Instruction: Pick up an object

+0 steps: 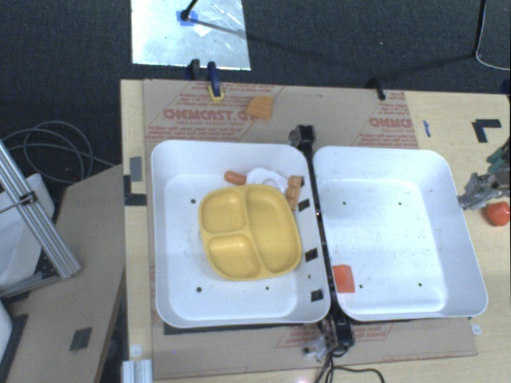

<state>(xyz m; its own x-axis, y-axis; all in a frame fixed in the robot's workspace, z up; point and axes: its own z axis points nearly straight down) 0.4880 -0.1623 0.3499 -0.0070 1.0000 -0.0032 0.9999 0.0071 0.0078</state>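
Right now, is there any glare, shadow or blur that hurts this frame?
Camera view: strong glare on the shiny sheet above the bench; bins evenly lit, with soft shadows under the left bin's rim; yellow tray and orange block sharp enough; the gripper at the right edge is blurry.

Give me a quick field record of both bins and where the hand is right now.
left bin: holds a yellow divided tray, near the middle
behind the tray: small orange piece, white object, tan piece near the bin's right wall
right bin: one orange-red block at its front left corner
hand: at the right edge of the view, outside the right bin's right rim, over the bench
beside the hand: small red object on the bench
held object: none seen
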